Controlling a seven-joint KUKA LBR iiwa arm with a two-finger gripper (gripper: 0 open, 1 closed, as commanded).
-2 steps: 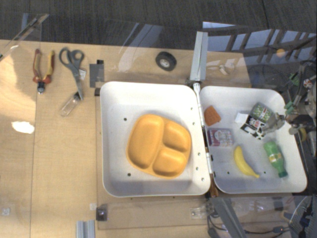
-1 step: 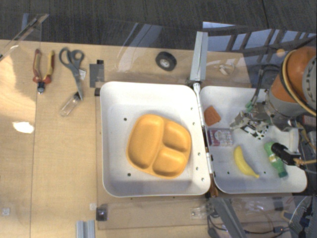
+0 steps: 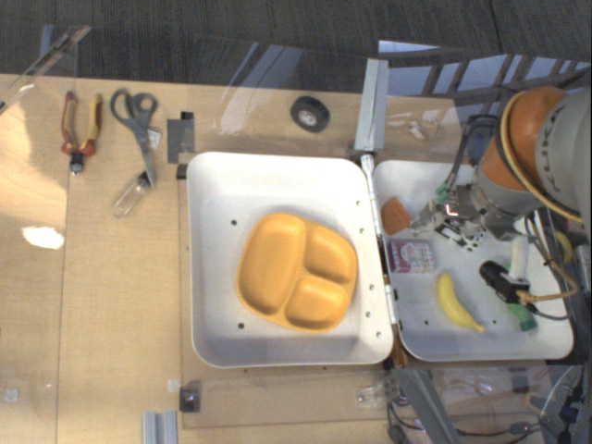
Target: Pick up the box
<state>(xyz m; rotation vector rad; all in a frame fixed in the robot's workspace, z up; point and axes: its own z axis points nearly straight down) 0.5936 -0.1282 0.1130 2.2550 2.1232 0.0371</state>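
Box (image 3: pixel 410 254) lay flat in the right bin (image 3: pixel 555 345), near its left wall, sides roughly square to the bin, banana (image 3: pixel 457 303) just beside it. Gripper (image 3: pixel 453 218) hung above and right of it, arm angling in from the right; finger spacing perhaps narrow, too cluttered to tell.

No legible text; print on purple-white box (image 3: pixel 411 255) in right bin too small to read
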